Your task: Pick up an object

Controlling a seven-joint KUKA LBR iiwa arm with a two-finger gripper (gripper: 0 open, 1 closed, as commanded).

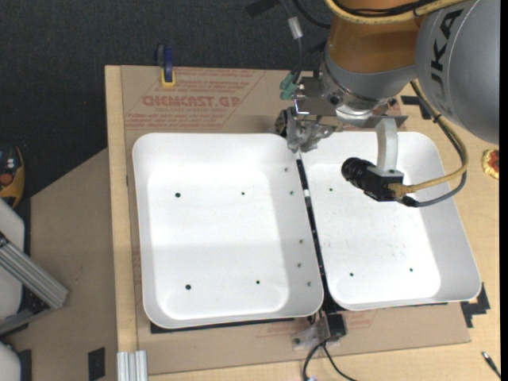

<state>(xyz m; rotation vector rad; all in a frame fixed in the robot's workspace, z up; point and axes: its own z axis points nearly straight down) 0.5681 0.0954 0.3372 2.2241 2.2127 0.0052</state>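
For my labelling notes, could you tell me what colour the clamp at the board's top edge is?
Blue and yellow clamp, clearest in the camera view.

I see my arm (413, 38) reaching in from the right, orange band above the grey wrist, pointing steeply downward. My gripper (304, 133) sits low at the far end of the seam between both bins; finger state is indistinct

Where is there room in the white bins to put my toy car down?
The left bin has a wide bare floor, bordered by its own rim and the seam between the bins. The right bin is bare across its near half. Its far part is crowded: the arm, the pincer over the seam and a small black device hang there.
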